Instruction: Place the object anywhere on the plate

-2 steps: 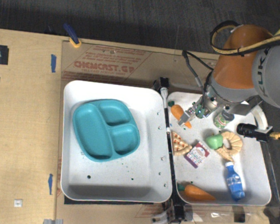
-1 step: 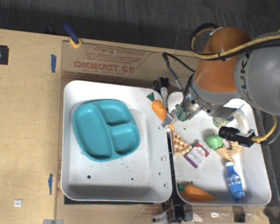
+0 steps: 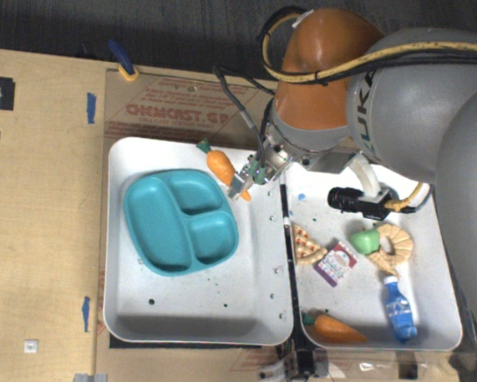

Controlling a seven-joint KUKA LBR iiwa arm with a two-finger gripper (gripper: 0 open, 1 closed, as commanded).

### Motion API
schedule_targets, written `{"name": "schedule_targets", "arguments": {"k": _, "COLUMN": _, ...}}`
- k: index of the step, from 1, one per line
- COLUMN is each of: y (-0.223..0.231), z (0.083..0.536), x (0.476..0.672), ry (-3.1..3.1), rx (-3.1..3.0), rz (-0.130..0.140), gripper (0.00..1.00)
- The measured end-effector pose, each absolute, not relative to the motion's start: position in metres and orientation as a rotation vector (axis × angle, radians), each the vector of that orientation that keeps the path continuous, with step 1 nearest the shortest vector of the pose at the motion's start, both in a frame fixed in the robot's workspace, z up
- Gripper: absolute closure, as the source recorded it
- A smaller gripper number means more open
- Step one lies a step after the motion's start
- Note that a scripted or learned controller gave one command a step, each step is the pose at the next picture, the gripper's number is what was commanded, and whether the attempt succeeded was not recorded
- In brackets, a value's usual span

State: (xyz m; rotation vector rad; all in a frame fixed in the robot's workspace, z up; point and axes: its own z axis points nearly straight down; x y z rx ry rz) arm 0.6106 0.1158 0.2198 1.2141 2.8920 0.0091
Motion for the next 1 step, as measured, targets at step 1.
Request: {"name": "schedule_targets", "arguments": {"k": 1, "y": 0.1129, "z": 0.2188, "x": 0.6105, "ry": 2.890, "rx": 1.220, "rz": 0.004, "gripper": 0.00}}
